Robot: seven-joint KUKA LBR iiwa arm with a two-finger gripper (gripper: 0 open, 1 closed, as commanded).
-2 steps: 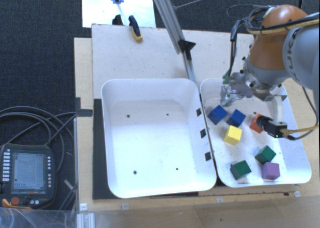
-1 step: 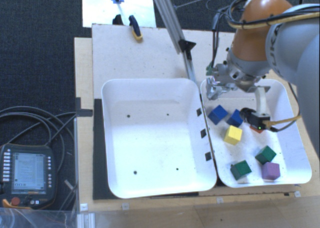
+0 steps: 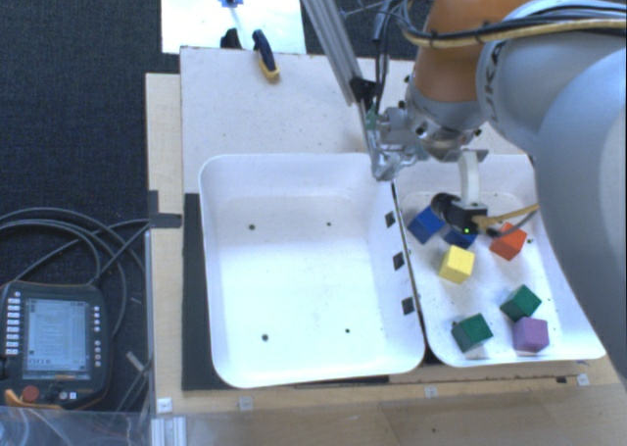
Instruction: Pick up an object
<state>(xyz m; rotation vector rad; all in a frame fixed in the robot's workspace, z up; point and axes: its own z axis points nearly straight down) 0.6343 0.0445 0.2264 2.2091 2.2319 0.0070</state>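
The pincer (image 3: 384, 165), its opening impossible to tell, hangs up-left of the yellow cube (image 3: 456, 264), beyond the blue cube (image 3: 425, 224) just beside it.

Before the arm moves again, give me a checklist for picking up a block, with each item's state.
1. Blocks available in the right bin: ok, several lie there.
2. Gripper over a block: not ok; it hangs at the far end, where the left bin meets the right bin.
3. Blue block, the nearest one, uncovered from above: ok.
4. Blue block clear of the bin wall: cannot tell.
5. Yellow block apart from its neighbours: ok.
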